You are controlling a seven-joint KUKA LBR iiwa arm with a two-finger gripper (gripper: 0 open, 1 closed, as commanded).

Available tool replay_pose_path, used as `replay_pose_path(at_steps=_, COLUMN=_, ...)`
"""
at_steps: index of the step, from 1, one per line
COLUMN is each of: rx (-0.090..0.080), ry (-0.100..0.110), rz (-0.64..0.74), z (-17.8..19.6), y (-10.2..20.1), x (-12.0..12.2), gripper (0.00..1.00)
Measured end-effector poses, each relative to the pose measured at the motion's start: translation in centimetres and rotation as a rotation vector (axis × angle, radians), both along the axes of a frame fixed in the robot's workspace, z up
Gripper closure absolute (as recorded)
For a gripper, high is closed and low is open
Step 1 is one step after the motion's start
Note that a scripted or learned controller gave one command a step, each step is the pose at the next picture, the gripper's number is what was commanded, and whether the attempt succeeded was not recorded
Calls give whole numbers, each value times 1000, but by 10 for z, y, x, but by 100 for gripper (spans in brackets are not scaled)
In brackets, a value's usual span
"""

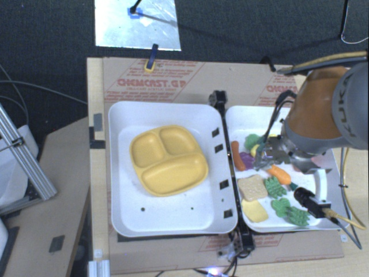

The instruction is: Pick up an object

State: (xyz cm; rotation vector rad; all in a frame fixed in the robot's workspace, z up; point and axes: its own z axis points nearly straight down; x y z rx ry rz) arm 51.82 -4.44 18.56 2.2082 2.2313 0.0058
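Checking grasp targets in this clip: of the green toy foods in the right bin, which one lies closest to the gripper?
The green piece at the bin's far side, just beside the gripper. The other green pieces lie at the near edge, past the carrot.

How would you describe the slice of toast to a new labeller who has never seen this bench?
Start at the right bin, the one crowded with toy food. Near its front left lies the toast, a flat tan square. The paler yellow piece sits just in front of it.

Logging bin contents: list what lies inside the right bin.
In the right bin: a toast slice, yellow piece, carrot, hot dog, purple piece and green pieces. The arm covers the bin's far right, so anything beneath stays hidden.
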Motion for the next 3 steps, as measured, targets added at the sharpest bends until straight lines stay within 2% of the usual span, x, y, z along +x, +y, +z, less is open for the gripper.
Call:
replay_pose_path(at_steps=1, rx=2, ry=-7, rz=-1, z=105, y=36, x=-31, gripper=100)
replay_pose_path(at_steps=2, rx=-1, ry=2, rz=-3, z=46, y=51, x=24, gripper=100)
replay_pose_path(at_steps=3, rx=1, ry=-17, rz=-5, z=246, y=50, x=-3, gripper=100)
